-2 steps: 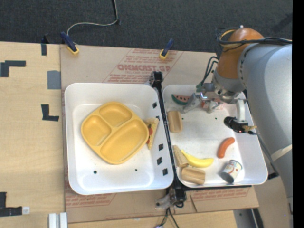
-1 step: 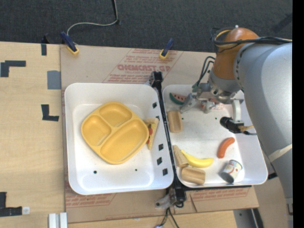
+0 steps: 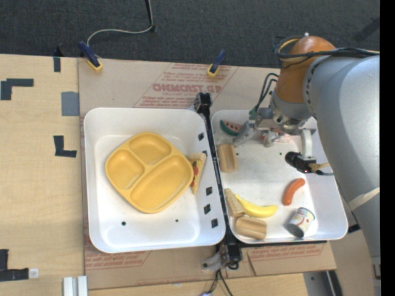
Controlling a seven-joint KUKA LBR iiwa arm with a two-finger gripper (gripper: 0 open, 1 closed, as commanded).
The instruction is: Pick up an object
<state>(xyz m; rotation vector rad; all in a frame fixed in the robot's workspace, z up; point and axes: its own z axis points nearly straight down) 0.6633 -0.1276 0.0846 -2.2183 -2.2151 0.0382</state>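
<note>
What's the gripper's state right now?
Gripper: over the right bin's far end; open or shut cannot be told, and nothing is seen held.

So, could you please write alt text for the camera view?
A grey robot arm reaches from the right over the right white bin, which holds a banana, sausage, watermelon slice and small can. The left bin holds a yellow divided plate.
</note>
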